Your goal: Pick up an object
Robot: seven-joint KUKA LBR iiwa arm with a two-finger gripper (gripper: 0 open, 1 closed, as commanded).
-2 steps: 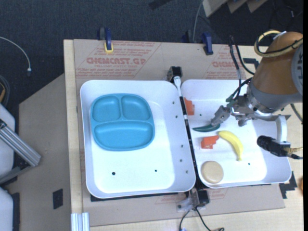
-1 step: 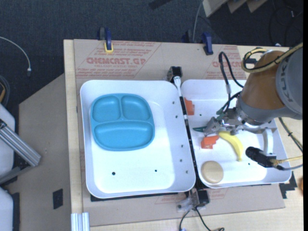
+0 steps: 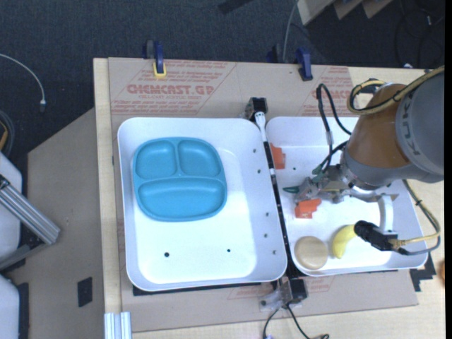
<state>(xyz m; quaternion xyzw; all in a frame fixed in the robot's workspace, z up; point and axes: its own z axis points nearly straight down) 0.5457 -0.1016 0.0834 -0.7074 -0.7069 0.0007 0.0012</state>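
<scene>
Orange block [image 3: 306, 207] flat in right bin [image 3: 304, 129].

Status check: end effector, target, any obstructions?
End effector low in right bin, over orange block. Grip unconfirmed. Banana, tan round piece close by.

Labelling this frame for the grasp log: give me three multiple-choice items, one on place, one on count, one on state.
1. Where is the blue divided plate?
A. left bin
B. right bin
C. on the cardboard

2. How many compartments does the plate have?
A. two
B. three
C. four

3. How does the yellow banana lie?
A. inside the right bin, near its front wall
B. on the plate
C. outside both bins

Key: A, the blue divided plate lies in the left bin; B, two small wells above one long one; A, the yellow banana rests in the right bin beside a tan round piece.
</scene>
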